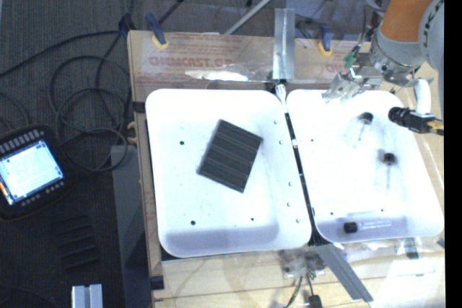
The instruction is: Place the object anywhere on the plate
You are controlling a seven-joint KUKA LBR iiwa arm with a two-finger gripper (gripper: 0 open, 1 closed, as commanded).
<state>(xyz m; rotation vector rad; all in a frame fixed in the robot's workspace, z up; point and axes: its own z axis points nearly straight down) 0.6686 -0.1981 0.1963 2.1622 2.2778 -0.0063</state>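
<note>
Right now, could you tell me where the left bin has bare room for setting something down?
The left bin is bare all around the dark ridged plate: widest along its near wall and left wall. The gripper crowds the right bin's far edge.

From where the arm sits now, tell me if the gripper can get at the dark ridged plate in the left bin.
Probably yes. The dark ridged plate lies flat and alone in the left bin, open from above. The gripper hangs over the right bin's far edge and must cross the low divider between bins.
</note>
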